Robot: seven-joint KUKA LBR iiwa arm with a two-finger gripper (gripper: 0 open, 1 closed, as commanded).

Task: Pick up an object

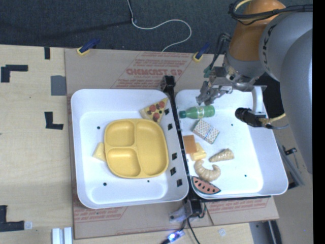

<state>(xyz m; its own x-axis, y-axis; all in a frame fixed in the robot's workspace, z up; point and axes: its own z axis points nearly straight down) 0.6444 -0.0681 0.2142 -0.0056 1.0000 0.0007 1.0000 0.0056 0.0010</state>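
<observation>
The robot's hand (pixel 208 96) hangs over the top of the right bin (pixel 264 179), just above a small green bottle (pixel 197 113) that lies on its side. I cannot tell how far open it is, and nothing shows in its grip. Below the bottle lie a checked block (pixel 206 130), an orange block (pixel 190 145), a cone-shaped toy (pixel 222 155), a toy croissant (pixel 208 172) and a watermelon slice (pixel 205 187). The left bin (pixel 89 187) holds a yellow divided plate (pixel 136 148) and a pizza slice (pixel 155 111).
</observation>
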